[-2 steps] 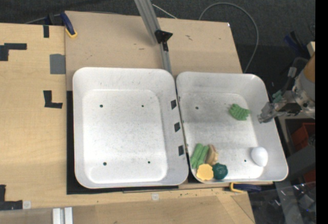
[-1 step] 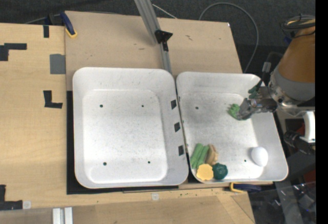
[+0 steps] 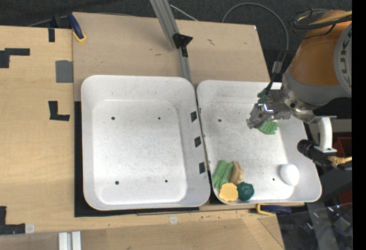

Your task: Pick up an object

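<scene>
No legible text (perhaps blurred lettering)

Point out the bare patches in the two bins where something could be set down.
Free: the left bin's floor, and the right bin's upper-left stretch above the green object. Crowded: the near-left corner with yellow and dark green pieces, the white ball, and under the gripper.

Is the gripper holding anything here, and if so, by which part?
Cannot be told. The gripper is right over a green object in the right bin, but the contact is hidden.
</scene>
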Controlling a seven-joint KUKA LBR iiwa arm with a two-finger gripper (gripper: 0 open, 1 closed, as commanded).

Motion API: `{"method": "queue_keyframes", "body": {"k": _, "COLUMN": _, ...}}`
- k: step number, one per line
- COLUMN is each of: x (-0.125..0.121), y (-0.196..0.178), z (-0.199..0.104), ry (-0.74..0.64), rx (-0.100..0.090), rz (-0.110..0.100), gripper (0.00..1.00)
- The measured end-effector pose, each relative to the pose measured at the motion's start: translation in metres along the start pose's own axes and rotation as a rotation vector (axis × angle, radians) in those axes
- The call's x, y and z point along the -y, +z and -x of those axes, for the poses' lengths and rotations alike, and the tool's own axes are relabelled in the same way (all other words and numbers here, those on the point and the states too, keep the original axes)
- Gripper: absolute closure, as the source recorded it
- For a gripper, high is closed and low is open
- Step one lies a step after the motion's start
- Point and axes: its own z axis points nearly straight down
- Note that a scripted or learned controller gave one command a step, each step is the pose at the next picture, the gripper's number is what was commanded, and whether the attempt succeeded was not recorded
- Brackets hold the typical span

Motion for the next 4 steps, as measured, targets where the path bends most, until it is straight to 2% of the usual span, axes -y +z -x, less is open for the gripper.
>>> {"method": "queue_keyframes", "body": {"k": 1, "x": -0.016, "y": -0.003, "z": -0.047, "ry": 0.000, "rx": 0.000, "rz": 0.000, "gripper": 1.00}}
{"method": "queue_keyframes", "body": {"k": 2, "x": -0.026, "y": 0.006, "z": -0.090, "ry": 0.002, "rx": 0.001, "rz": -0.001, "gripper": 1.00}}
{"method": "queue_keyframes", "body": {"k": 3, "x": -0.024, "y": 0.007, "z": -0.141, "ry": 0.000, "rx": 0.001, "rz": -0.002, "gripper": 1.00}}
{"method": "queue_keyframes", "body": {"k": 4, "x": -0.037, "y": 0.021, "z": -0.189, "ry": 0.001, "rx": 0.001, "rz": -0.002, "gripper": 1.00}}
